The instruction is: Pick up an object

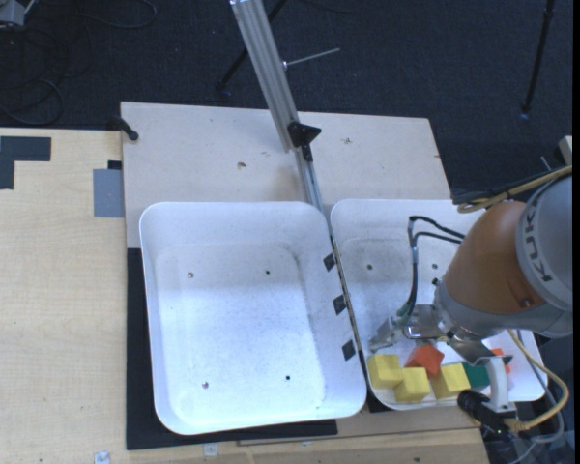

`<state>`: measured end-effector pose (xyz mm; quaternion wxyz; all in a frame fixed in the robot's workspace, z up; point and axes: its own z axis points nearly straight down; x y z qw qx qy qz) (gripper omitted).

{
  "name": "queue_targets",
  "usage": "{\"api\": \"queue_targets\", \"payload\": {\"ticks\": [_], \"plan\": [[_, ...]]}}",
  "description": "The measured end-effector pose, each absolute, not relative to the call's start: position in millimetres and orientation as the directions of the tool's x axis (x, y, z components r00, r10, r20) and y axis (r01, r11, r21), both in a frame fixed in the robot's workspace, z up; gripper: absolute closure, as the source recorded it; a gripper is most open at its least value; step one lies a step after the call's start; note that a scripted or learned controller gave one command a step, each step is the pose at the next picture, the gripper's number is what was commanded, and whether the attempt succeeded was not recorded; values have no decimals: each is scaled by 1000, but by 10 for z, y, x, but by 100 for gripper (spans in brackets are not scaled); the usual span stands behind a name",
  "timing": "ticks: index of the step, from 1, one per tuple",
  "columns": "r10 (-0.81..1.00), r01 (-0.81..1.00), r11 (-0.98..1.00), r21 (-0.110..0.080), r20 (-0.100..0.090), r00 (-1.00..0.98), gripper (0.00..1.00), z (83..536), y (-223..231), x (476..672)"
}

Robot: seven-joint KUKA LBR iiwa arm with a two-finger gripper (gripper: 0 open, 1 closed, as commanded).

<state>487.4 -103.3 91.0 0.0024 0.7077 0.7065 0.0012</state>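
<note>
Pale bench boards (48,288) carry two white bins, and at the near end of the right bin (367,245) lie yellow blocks (413,383), an orange-red block (426,359) and a green piece (478,375) half hidden behind my wrist. Above them my gripper (398,329) hangs low, its grip state impossible to make out. Farther left, the left bin (237,317) shows only speckled floor.

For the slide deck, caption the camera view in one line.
KUKA arm reaching down into the right bin over yellow, orange and green blocks clustered at its near edge.

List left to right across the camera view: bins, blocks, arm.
Left bin → right bin → yellow block → orange block → green block → arm.
</note>
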Motion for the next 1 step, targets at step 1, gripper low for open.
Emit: {"api": "queue_targets", "payload": {"ticks": [1], "plan": [[1000, 1000, -4, 6, -3, 4, 0, 2094, -1412, 4881]]}}
